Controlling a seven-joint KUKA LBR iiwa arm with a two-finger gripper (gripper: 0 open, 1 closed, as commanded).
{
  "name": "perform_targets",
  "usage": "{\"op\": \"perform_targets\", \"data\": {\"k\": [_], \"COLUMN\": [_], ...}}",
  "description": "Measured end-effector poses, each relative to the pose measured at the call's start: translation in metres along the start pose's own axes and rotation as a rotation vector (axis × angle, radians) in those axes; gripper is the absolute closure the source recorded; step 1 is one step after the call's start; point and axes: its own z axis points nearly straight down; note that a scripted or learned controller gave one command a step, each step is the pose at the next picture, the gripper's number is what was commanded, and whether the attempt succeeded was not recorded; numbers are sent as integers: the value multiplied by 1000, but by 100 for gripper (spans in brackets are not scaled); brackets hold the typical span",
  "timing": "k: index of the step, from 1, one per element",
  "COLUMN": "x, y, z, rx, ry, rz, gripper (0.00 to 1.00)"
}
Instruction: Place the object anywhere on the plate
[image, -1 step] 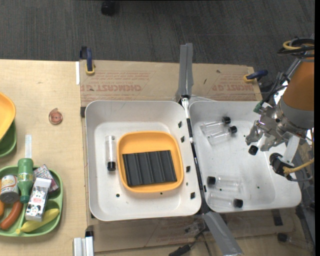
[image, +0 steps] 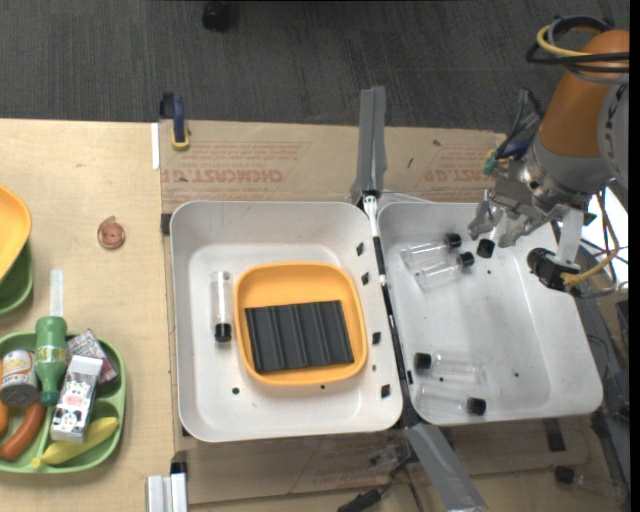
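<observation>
Lying upright-in-frame: vial (image: 220, 306), cap nearest.

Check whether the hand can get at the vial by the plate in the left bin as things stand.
Probably yes. The vial lies flat on the left bin's floor, just left of the plate, open from above. The hand hovers over the right bin, so it must cross the divider.

You see the wooden bench (image: 80, 180) carrying 2 white bins: the left bin (image: 200, 300) and the right bin (image: 540, 340), touching side by side. On the bench's left part lie a green tray (image: 110, 425), a yellow dish (image: 12, 240) and a small pink disc (image: 112, 234).
</observation>
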Motion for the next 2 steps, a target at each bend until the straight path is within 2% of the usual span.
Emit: {"op": "perform_targets", "data": {"k": [1, 2], "x": [20, 27], "y": [26, 35], "z": [26, 18], "rx": [-3, -4], "ry": [0, 0], "rz": [-257, -369], "gripper": [100, 100]}}
